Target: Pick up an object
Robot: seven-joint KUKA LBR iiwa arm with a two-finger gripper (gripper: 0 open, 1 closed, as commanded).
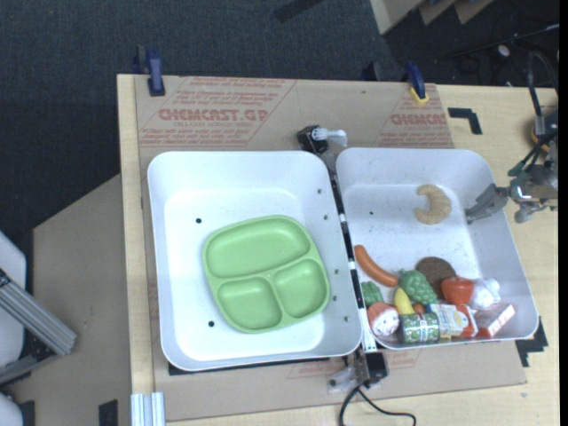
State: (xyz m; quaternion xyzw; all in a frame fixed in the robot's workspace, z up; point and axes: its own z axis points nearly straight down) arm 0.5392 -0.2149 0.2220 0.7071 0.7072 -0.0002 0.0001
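The tool (493, 201) is hovering at the right bin's (461, 162) far right rim; how its jaws stand cannot be told. A tan croissant (434, 203) is lying alone near it, curved, its long axis running up-down. Other toy foods are crowding the near edge, an orange hot dog (375, 266) slanting toward the pile.

A green three-compartment tray (264, 273) lies in the white bin (169, 238) farther from the hand (493, 201). Beyond both bins, blue (155, 71) and yellow (416, 85) clamps pin printed cardboard (213, 114) to the worktop (80, 238). A small black-and-white fitting (319, 138) sits between the bins' far corners.
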